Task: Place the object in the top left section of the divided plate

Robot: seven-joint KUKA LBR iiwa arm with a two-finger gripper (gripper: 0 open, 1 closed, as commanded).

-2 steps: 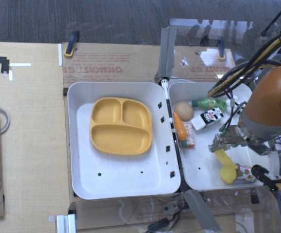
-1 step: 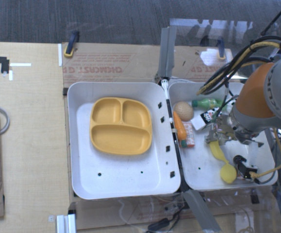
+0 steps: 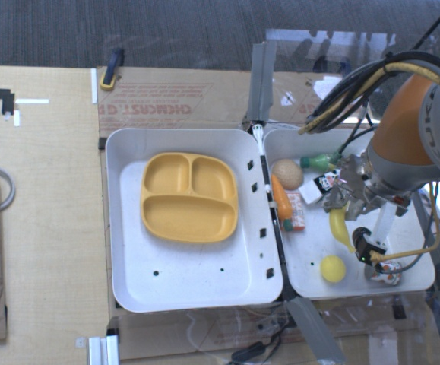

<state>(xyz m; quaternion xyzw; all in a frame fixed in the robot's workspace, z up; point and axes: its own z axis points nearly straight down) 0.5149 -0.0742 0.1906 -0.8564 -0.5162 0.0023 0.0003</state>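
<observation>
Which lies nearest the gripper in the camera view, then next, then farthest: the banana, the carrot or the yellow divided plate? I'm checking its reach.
From the gripper:
1. Banana, right bin, just beside it.
2. Carrot, right bin's left edge.
3. Divided plate, left bin.

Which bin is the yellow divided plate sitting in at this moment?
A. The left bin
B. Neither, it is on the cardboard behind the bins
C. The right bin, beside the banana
A: the plate lies flat in the left bin, while the banana and lemon lie in the right bin.
</observation>
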